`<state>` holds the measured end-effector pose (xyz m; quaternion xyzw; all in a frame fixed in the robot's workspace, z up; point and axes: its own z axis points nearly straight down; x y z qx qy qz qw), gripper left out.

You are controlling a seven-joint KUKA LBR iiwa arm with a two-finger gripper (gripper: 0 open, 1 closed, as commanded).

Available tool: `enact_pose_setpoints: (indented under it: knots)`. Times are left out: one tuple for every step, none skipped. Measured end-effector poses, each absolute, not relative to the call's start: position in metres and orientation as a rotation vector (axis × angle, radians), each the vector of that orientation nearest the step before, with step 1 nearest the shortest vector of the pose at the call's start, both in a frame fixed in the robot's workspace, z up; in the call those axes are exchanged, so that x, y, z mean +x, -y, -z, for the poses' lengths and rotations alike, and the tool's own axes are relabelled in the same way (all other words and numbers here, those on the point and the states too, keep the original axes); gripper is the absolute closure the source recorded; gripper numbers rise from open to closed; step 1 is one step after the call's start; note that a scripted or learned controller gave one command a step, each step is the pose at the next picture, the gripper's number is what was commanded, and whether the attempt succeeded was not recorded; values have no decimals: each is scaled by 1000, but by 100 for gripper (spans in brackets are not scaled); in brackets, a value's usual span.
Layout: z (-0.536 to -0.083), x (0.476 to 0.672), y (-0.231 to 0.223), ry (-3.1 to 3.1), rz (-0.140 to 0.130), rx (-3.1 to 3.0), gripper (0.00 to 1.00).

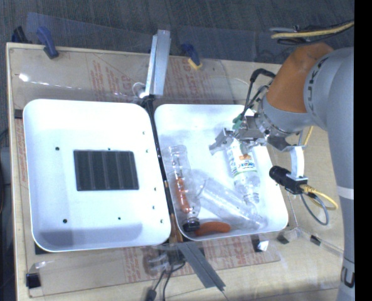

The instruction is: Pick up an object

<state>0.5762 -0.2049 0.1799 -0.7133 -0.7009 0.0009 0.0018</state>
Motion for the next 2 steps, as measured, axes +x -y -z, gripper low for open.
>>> enact_pose_setpoints:
  knots:
    - [-210,573,203,2184,-2,-2255,0]
    - [-212,567,166,2357,-4,-2070,0]
